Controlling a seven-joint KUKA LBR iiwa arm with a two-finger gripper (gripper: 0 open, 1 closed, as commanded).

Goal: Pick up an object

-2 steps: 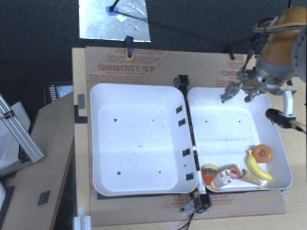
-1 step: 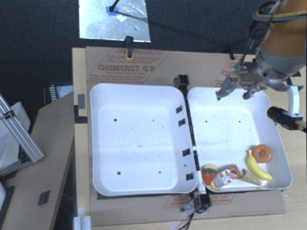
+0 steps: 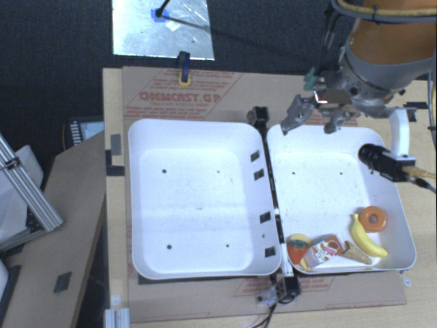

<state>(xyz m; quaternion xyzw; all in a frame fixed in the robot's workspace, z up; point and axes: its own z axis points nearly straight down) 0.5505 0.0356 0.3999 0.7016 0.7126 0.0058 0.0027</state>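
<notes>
Objects for the pick sit clustered in the near corner of the right bin (image 3: 321,176): a yellow banana (image 3: 366,239) lying along the bin's near right wall, an orange ring-shaped piece (image 3: 373,218) touching its upper end, a red and orange rounded item (image 3: 298,247) at the near left of the cluster, and a small white packet (image 3: 322,251) between that item and the banana, with a tan wedge (image 3: 356,253) just beside the packet. And up top, the gripper (image 3: 311,121) hangs over the far edge of the right bin, well apart from that cluster, its two fingers spread apart with nothing between them. The arm's orange band (image 3: 396,9) shows at the upper right. Over on the other side, the left bin (image 3: 191,197) lies right alongside, joined by a row of dark clips (image 3: 263,197).
</notes>
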